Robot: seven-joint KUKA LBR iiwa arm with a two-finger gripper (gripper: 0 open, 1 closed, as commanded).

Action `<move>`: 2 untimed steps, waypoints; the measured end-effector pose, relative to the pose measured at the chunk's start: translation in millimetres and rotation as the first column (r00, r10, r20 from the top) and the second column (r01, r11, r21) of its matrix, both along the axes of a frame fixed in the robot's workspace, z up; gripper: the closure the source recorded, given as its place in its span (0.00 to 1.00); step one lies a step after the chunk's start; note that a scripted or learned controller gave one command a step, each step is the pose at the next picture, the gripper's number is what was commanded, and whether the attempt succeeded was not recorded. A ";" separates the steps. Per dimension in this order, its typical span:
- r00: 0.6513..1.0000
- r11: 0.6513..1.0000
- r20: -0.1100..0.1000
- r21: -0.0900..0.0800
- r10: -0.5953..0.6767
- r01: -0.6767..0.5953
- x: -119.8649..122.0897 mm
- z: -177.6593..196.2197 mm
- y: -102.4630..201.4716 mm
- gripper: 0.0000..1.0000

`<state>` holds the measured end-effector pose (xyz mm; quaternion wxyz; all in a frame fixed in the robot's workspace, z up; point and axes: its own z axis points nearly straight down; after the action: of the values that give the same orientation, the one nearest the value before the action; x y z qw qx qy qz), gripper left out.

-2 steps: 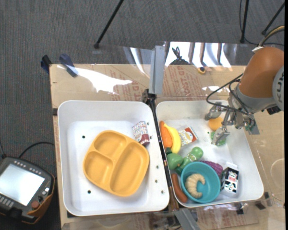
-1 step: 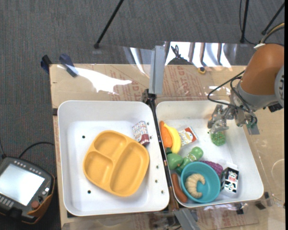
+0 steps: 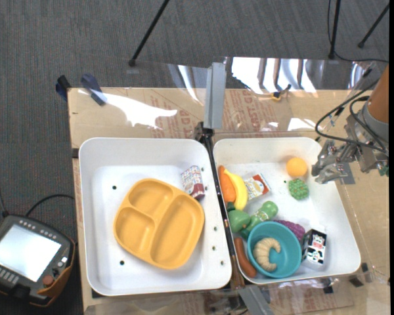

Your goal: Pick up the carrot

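Note:
The carrot point(image 3: 226, 186) is an orange stick lying along the left wall of the right bin point(image 3: 282, 148), beside a yellow banana point(image 3: 236, 189). My gripper point(image 3: 328, 169) hangs over the right bin's upper right edge, well to the right of the carrot, near an orange ball point(image 3: 297, 167) and a green broccoli piece point(image 3: 298, 189). Nothing shows between its fingers.
The right bin also holds a teal bowl point(image 3: 274, 249) with a croissant, a green pepper point(image 3: 244, 218), purple grapes point(image 3: 292, 228), a sausage point(image 3: 244, 257), a snack packet point(image 3: 256, 186) and a small carton point(image 3: 314, 248). In the left bin point(image 3: 105, 159), a yellow divided plate point(image 3: 159, 223) and a small can point(image 3: 193, 180).

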<state>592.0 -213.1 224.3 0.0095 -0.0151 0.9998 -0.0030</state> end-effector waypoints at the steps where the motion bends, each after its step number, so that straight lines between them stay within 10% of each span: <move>1: 1.000 1.000 -0.016 0.007 0.001 0.000 -2.9 -9.3 1.6 0.00; 2: 0.995 0.995 -0.019 0.008 -0.098 0.098 53.0 -41.3 2.6 0.00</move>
<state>644.9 -210.5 183.0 0.0002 0.0339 0.9994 0.0013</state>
